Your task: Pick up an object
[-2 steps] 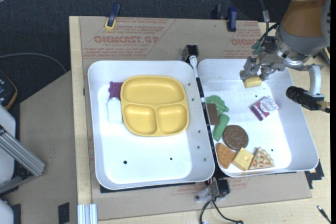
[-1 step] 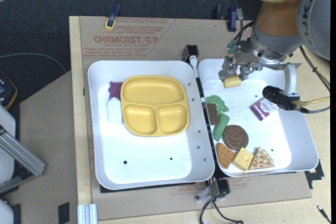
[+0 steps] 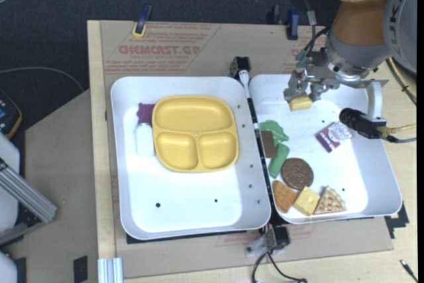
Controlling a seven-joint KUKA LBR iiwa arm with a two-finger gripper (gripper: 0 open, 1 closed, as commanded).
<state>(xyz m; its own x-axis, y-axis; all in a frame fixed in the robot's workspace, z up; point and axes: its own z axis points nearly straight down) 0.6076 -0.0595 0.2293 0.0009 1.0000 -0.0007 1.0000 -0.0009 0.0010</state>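
On the worktop (image 3: pixel 99 142), the left bin (image 3: pixel 192 209) holds one yellow tray (image 3: pixel 195 131), with one purple item (image 3: pixel 144 112) and one white bottle (image 3: pixel 143 140) at its left edge. The right bin (image 3: pixel 371 175) holds two green pieces (image 3: pixel 277 142), one brown disc (image 3: pixel 297 172), one waffle (image 3: pixel 285 195), one cheese wedge (image 3: pixel 307 201), one pizza slice (image 3: pixel 330 201) and one purple packet (image 3: pixel 333 136). Near its back, the claw (image 3: pixel 306 89) is closed on one small yellow block (image 3: pixel 300 103), pinched between its fingers just above the bin floor.

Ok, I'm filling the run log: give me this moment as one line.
arm: over right bin | tool: raised, shut on pale yellow block | left bin: yellow tray
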